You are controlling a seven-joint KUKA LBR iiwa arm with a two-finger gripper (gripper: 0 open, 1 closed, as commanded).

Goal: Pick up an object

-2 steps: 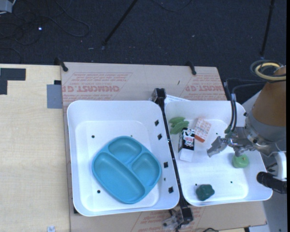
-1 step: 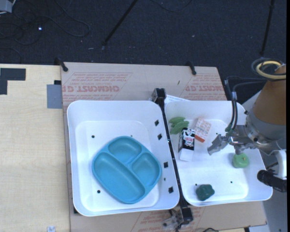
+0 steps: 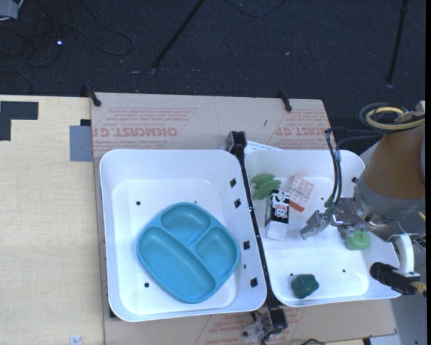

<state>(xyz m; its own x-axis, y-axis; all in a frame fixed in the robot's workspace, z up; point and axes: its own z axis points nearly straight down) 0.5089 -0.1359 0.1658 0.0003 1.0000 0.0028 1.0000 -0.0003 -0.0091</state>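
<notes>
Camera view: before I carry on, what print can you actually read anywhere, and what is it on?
"OKMCNZT. GP", roughly, in red, upside down and blurred: brown cardboard sheet under the white bins, upper left.
The same red mark, cut off: the sheet's upper right.
Red print on the sheet's bottom edge: too blurred.
Small white and black carton: too small.
Pale packet with red-orange marks: too small.

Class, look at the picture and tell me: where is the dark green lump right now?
The dark green lump lies in the right bin, near its front edge, below the small white carton and left of the gripper.
</notes>
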